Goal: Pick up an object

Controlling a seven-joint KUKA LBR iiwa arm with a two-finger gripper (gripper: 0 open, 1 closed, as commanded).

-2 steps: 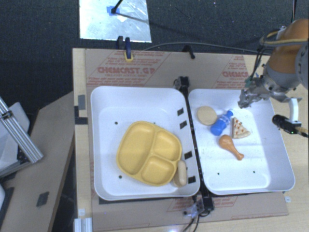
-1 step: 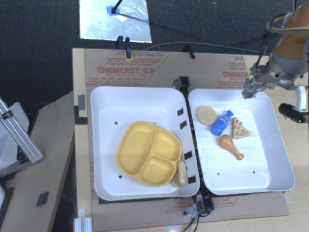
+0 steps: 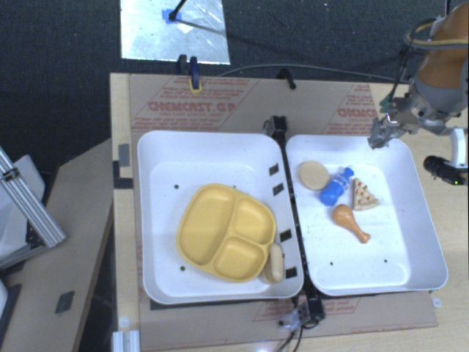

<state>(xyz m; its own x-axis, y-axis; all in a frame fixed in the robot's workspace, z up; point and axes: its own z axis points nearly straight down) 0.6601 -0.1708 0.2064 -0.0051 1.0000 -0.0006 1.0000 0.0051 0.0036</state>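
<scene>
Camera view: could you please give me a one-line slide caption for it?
KUKA arm's gripper hovers over the right bin's far corner; toy food lies there, a yellow tray in the left bin.

The bench [image 3: 220,101] bears two white bins, left [image 3: 157,167] and right [image 3: 418,211], side by side.

I count two white bins [image 3: 220,149]. Left bin: one yellow tray [image 3: 223,229], one bread roll [image 3: 275,262]. Right bin: one cookie [image 3: 314,174], one blue bottle [image 3: 335,187], one pizza slice [image 3: 363,195], one drumstick [image 3: 350,223].
</scene>
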